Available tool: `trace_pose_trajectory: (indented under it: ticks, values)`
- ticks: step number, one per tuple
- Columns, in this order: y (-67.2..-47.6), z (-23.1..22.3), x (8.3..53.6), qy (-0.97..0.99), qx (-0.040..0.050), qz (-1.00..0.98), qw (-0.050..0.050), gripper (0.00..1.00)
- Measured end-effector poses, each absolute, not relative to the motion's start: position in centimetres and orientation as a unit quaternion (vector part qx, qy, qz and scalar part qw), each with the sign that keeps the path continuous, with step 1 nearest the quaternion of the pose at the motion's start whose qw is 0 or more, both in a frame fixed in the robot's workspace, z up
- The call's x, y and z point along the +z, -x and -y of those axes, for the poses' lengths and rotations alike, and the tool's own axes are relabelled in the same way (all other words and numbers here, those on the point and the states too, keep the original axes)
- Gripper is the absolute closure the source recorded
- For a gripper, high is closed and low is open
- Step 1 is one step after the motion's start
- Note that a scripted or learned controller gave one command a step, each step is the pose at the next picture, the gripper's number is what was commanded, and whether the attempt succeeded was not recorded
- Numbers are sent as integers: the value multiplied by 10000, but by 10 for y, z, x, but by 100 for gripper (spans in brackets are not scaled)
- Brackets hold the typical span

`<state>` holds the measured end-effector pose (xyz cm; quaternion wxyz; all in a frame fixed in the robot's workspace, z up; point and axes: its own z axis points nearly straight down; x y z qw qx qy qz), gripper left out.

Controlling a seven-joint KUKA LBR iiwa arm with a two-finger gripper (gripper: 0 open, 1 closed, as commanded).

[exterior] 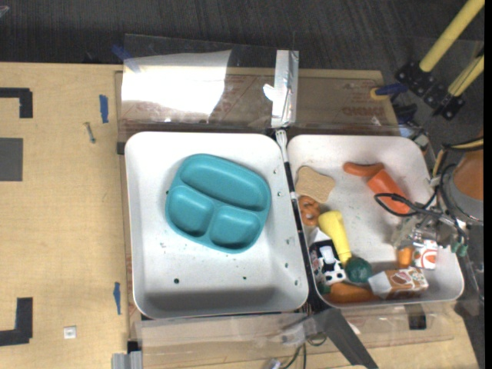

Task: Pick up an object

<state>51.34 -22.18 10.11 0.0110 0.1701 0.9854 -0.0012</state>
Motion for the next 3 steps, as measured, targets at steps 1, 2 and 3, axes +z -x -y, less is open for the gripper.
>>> trace_pose_trajectory:
  ticks: [1,2,3]
  values:
    - [-524,178,155,-2210,3,-9753,47,100]
    - [-588,121,231,-2295,13,-9733,56,100]
    - [-586,123,228,-2314,3,-9729,25,0]
